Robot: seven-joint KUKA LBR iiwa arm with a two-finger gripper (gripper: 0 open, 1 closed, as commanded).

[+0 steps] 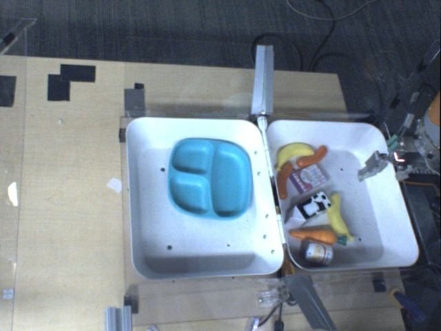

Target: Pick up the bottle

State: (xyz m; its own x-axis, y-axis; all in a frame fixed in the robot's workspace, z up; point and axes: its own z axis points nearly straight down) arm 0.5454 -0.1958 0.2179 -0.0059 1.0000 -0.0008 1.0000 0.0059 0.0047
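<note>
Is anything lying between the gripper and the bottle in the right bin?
Nothing visible blocks it. The gripper sits over the right bin's right side, and bare bin floor runs from there to the bottle at the near wall. A carrot lies against the bottle's far side, crowding a grasp.

smooth glossy white plastic bins [138,205], a matt blue plastic tray [210,178], pale wood bench [62,205].

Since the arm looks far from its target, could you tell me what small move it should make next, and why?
Probably a short move toward the near left corner of the right bin. The gripper hovers at that bin's right side, apart from every item, while what looks like the bottle lies on its side by the near wall, just below the carrot.
</note>
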